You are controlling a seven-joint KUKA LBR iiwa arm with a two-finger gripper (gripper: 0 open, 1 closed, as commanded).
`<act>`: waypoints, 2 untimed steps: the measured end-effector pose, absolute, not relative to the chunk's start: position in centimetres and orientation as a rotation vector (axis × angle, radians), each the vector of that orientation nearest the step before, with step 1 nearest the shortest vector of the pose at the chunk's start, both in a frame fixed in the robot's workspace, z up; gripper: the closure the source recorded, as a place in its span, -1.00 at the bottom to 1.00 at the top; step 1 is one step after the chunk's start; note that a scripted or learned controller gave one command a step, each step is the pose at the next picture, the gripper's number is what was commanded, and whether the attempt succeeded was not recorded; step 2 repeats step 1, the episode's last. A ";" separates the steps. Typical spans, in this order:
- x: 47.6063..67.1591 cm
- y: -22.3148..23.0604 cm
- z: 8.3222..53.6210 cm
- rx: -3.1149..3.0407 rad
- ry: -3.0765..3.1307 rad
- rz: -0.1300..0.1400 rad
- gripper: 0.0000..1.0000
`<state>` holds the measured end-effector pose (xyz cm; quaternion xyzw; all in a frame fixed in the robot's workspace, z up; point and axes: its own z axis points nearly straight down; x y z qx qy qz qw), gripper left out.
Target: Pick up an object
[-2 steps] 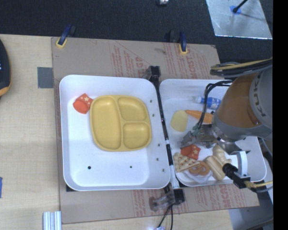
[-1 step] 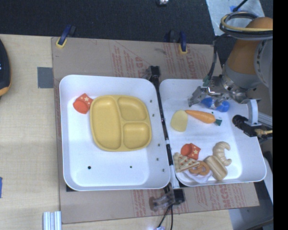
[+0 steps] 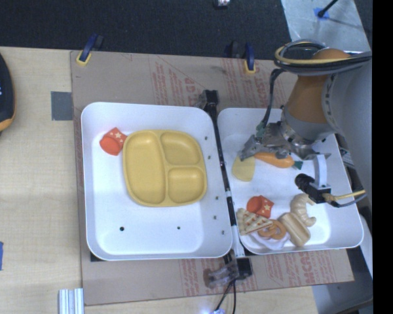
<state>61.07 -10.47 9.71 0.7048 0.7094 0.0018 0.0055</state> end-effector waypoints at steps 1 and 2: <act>59.7 -10.0 9.8 2.212 2.221 0.007 -1.00; 59.7 -10.0 9.8 2.212 2.221 0.007 -1.00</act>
